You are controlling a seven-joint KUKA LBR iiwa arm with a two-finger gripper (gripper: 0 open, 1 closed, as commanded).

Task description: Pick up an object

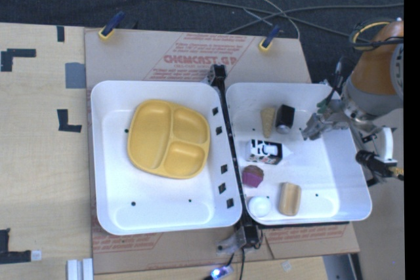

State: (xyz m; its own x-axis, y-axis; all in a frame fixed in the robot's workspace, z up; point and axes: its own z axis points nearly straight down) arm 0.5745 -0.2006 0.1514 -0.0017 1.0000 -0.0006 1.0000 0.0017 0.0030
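The right bin (pixel 328 167) holds several small objects: a tan cone (pixel 268 120), a black cylinder (pixel 285 117), a black-and-white carton (pixel 264 151), a magenta lump (pixel 252 175), a white ball (pixel 260 206) and a tan cylinder (pixel 289 199). My gripper (pixel 314 130) hangs over the bin's upper right part, to the right of the black cylinder and apart from it. Nothing shows between its tips. The arm with its orange band (pixel 377 69) comes in from the right.
The left bin (pixel 111 160) holds a yellow divided plate (pixel 168 138). A black divider (pixel 226 154) with clips runs between the bins. Cables (pixel 262 6) cross the dark floor behind, and yellow-blue clamps (pixel 111 24) hold the cardboard underlay.
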